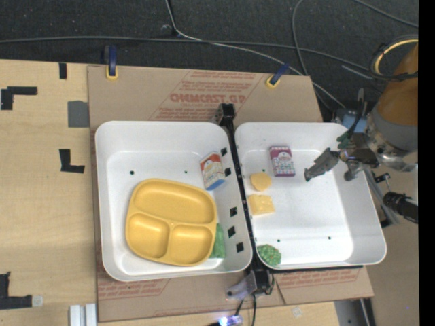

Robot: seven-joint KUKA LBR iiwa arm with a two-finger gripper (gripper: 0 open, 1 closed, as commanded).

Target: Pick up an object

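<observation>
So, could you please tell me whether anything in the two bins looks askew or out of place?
Mostly tidy. A small carton in the left bin leans tilted against the dividing wall, and a green item is wedged between the yellow tray and that wall. Nothing looks spilled or damaged.

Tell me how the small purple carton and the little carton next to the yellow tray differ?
The purple carton lies in the right bin, near the gripper; the white carton with red and blue print sits in the left bin, beside the yellow tray. The purple one lies square; the white one is tilted. Both are small boxes of similar size.
</observation>
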